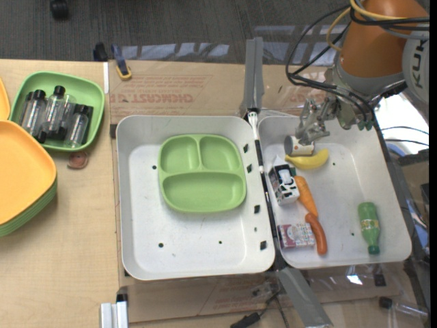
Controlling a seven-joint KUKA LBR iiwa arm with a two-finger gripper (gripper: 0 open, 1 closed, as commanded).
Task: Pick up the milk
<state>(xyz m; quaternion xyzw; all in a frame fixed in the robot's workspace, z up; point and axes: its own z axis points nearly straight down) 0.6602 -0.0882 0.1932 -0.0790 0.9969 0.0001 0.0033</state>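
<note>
Over the right bin (392, 183), at about one o'clock from its centre, my pincer (308, 134) hangs just above the banana (308, 159). If it is open or closed, I cannot tell, and I see nothing held in it. The milk (284, 184) lies near the bin's left wall, at about seven o'clock from the pincer, touching or almost touching a carrot (306, 194). I judge some risks: descending here, I would grasp the banana instead. Because the carton is beside the carrot and the wall, the pincer could catch both, or push the carton away.
</note>
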